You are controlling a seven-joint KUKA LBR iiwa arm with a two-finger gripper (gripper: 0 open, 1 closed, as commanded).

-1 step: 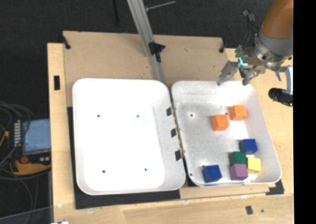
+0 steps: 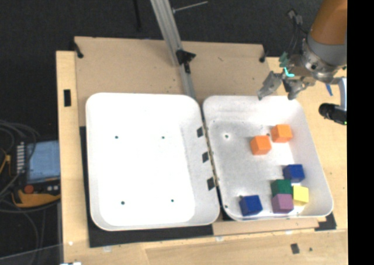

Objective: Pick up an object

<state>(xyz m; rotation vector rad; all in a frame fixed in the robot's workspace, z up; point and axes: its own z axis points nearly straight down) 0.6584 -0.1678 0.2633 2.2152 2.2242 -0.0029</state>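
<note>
The grey arm with its orange band is reaching in from the right. Its pincer (image 2: pixel 279 90) is hanging over the far edge of the right bin (image 2: pixel 234 112). The two fingers are standing apart, and nothing is sitting between them.

All the blocks are lying in the right bin. Two orange blocks are sitting near the middle: one orange block (image 2: pixel 260 145) to the left, and another orange block (image 2: pixel 281 133) just beside it, a little farther back. They are the nearest ones to the pincer, but they are not touching it.

Down at the near end more blocks are crowding together. A blue block (image 2: pixel 294 172) is sitting above a green block (image 2: pixel 281 187). A yellow block (image 2: pixel 300 194) and a purple block (image 2: pixel 283 202) are touching the green one. Another blue block (image 2: pixel 250 205) is sitting apart on the left.

The left bin (image 2: pixel 146 159) is resting beside the right one on the desk (image 2: pixel 117 65). A slanted metal pole (image 2: pixel 166 21) is rising behind the bins.
</note>
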